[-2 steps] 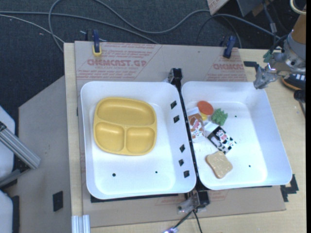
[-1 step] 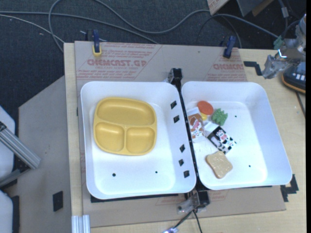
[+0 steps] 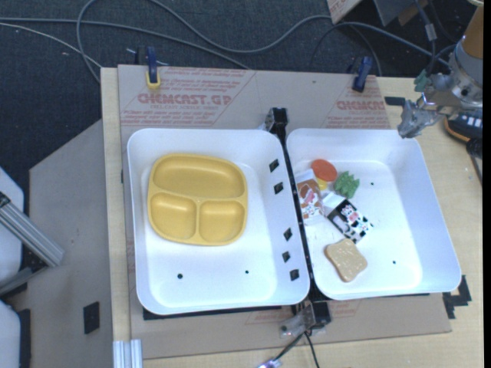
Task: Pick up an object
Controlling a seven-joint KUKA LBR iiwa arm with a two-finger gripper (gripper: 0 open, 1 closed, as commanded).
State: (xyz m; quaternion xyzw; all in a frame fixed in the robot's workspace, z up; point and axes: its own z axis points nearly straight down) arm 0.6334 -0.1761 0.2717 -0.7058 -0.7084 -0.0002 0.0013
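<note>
The right bin [image 3: 414,228] holds a small cluster of objects near its left side. An orange-red round piece [image 3: 324,169] lies at the top, with a green leafy toy [image 3: 347,182] just right of it. Below them sit a white packet with brown print [image 3: 309,198], a black-and-white cow-patterned toy [image 3: 350,220] and a tan slice of toast [image 3: 346,260]. My gripper [image 3: 411,123] hovers over the bin's far right corner, well away from the cluster, with nothing seen in it.
The left bin [image 3: 261,259] carries a yellow divided tray [image 3: 198,198]. A black divider [image 3: 290,205] runs between the bins. Blue clamps [image 3: 153,65] [image 3: 360,73] grip the cardboard backing at the far edge. Cables trail across the dark floor behind.
</note>
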